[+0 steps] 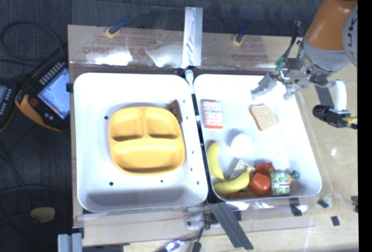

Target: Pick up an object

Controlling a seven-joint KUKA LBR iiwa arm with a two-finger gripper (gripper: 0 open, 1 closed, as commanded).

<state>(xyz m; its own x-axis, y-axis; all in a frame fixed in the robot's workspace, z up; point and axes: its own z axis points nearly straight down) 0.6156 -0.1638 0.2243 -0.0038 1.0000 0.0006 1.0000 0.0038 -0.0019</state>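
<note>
A grey robot arm with an orange band (328, 18) reaches in over the far right corner of the right-hand shallow white bin (305, 146). Its two-finger gripper (278, 87) hovers above the bin's far edge, its 2 pale fingers spread apart with nothing between them.

Just below the gripper, near the bin's right wall, lies a tan slice of toy bread (264, 117). A small red and white printed packet (212, 114) sits against the left wall. A white round ball (240, 141), faint against the white floor, rests near the centre. Along the near edge lie 2 yellow bananas (224, 175), a red tomato-like piece (261, 178) and what seems to be a small green and red labelled can (281, 182), all crowded together and touching.

The left-hand shallow white bin (93, 187) holds a yellow plastic divided tray (146, 139) with 3 compartments, sitting in its middle.
</note>
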